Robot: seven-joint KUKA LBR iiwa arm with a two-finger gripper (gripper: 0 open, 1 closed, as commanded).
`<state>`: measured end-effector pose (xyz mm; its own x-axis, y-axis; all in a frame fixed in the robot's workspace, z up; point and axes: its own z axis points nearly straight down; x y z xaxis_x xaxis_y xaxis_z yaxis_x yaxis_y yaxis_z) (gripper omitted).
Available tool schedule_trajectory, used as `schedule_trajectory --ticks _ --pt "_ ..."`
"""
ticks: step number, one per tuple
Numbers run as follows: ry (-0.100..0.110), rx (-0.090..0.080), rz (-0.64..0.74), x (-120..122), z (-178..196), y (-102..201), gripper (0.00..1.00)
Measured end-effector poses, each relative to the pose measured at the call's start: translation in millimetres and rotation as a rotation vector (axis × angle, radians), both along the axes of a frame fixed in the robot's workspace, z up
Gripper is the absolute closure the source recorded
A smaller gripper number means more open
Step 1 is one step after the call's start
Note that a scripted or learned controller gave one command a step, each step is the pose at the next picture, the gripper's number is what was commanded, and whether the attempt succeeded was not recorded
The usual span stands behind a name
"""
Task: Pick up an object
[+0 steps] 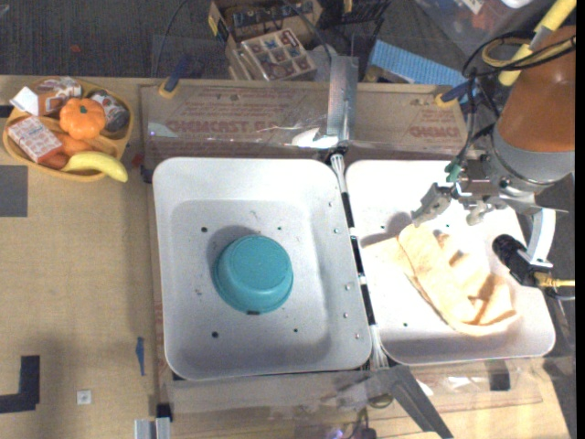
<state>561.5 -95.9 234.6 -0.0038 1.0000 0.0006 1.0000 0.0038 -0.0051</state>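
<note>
Cloth (pixel 457 277) lying crumpled in right bin (pixel 388 337), filling its middle and near-right part; teal bowl (pixel 254 273) alone in left bin (pixel 183 199). Gripper (pixel 452 204) hovering above cloth's far edge, spread wide, nothing between fingers. Cloth likely light, limp, no stiffness. Best pinched at a raised fold near its centre, not a flat edge. Bowl smooth, rounded: probably slips.

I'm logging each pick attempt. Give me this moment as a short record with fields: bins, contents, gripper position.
left bin: holds a teal bowl, upside down, near the middle
right bin: holds a cream cloth with orange marks, crumpled
gripper: above the right bin, near the cloth's upper edge
held object: none seen
outside bins: basket of toy food at upper left
</note>
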Motion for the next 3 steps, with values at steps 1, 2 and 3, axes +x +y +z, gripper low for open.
schedule_trajectory --ticks 1,2,3 --pt "-0.001 0.000 0.038 0.9 -80.2 -43.2 0.00" --pt "-0.014 -0.002 0.157 48.4 -146.1 -24.1 0.00" --pt "-0.015 0.000 0.154 49.6 -138.1 -25.0 1.00"
